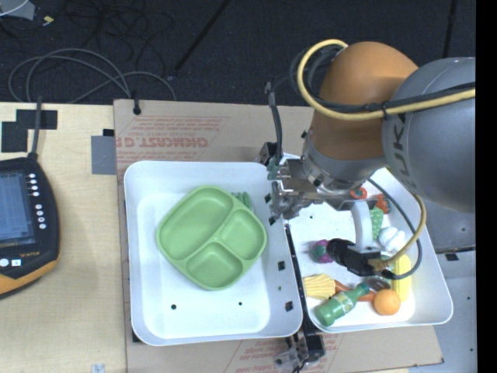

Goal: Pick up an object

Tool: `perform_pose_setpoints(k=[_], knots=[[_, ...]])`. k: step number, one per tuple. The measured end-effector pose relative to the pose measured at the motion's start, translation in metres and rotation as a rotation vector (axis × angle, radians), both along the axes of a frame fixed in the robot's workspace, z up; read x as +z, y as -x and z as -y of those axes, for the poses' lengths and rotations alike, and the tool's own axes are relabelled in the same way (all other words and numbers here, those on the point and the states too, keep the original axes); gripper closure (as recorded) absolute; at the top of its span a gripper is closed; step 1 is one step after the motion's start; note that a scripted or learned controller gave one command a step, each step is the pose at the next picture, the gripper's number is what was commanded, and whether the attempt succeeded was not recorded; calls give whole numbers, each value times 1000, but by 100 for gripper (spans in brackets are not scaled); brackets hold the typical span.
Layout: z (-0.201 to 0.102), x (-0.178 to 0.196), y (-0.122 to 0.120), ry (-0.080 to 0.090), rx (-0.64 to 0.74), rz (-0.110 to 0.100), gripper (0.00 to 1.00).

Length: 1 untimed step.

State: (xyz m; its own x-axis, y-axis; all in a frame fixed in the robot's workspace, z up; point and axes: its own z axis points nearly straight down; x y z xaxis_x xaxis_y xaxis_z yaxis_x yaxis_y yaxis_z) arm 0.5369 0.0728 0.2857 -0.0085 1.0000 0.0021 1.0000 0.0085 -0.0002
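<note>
My gripper point(281, 202) hangs low over the divider between the two bins, at the left edge of the right bin point(435, 317). The objects lie below and to the right of it in that bin: a purple piece point(321, 249), a ridged yellow piece point(318, 286), a green bottle point(340, 307), an orange ball point(386, 303) and a yellow piece point(403, 274). A white item point(392, 239), a green item point(377, 224) and a red item point(380, 205) are partly hidden under the arm. Nothing shows between the gripper's tips.
A green divided plate point(211, 237) fills the middle of the left bin point(147, 301), with a small green thing point(243, 199) at its far edge. A teach pendant point(23, 220) lies on the bench at the far left. The arm's bulk covers the right bin's far side.
</note>
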Motion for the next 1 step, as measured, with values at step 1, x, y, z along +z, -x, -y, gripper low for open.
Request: perform_pose_setpoints(k=[1], knots=[[-17, 113, 37, -1, -4, 8, 100]])
